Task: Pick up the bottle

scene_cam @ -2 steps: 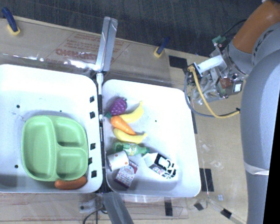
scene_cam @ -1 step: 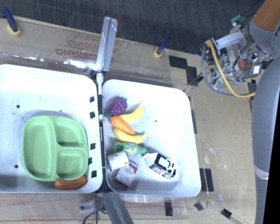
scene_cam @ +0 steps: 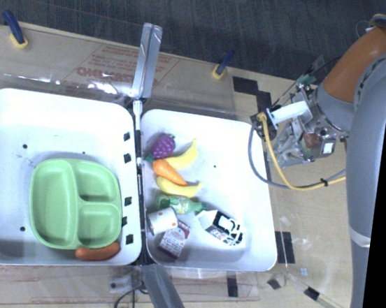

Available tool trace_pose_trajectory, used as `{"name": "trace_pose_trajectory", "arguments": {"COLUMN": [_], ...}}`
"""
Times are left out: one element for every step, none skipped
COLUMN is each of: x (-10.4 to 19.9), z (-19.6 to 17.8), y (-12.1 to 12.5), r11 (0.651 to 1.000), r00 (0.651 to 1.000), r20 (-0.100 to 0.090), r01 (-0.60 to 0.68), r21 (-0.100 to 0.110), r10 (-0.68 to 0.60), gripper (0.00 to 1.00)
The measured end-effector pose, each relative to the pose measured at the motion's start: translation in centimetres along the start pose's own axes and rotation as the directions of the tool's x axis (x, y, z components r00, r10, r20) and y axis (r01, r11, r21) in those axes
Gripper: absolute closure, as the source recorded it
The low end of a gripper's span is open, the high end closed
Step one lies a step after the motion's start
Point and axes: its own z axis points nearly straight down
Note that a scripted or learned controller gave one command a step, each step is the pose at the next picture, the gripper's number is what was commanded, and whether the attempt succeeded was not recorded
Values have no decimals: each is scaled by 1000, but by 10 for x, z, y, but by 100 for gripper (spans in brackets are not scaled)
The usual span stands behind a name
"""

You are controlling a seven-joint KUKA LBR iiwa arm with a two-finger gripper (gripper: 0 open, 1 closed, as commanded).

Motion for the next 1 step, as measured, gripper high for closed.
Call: {"name": "trace_pose_trajectory", "arguments": {"x": [0], "z": [0], "y": [0], "r11": [1000], "r00": [1000], "r20": [0], "r01": [0], "r21": [0], "r10": [0], "gripper": [0]}}
